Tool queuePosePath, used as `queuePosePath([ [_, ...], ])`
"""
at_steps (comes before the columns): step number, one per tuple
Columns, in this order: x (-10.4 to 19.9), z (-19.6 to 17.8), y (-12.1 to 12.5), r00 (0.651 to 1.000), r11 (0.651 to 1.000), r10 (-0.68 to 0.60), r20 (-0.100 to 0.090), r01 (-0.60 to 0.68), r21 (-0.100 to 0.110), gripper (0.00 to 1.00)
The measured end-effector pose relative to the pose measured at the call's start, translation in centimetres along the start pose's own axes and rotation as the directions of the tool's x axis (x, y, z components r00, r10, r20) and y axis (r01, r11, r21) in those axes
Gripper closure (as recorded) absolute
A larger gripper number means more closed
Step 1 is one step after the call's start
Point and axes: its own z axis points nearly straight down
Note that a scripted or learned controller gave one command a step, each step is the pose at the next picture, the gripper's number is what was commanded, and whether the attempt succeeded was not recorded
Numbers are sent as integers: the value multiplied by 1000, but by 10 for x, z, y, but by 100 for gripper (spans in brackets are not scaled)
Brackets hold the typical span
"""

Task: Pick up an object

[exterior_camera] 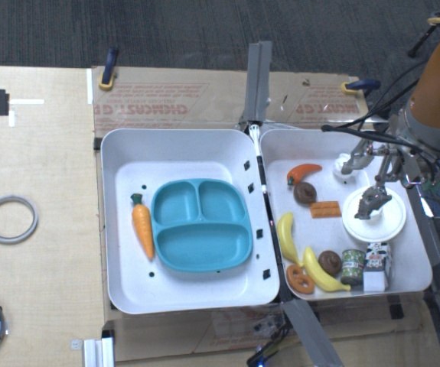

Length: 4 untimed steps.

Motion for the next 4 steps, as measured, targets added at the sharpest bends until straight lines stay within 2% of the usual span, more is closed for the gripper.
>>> queuePosePath([
  [1, -22, 92, 10, 991, 991, 132, -1, -132, 0, 0],
  [2, -20, 149, 7, 955, 955, 297, -1, -297, 0, 0],
  [3, -21, 139, 8, 956, 956, 293, 2, -293, 1, 100],
  [4, -12, 124, 22, 794, 794, 607, 0, -607, 1, 100],
])
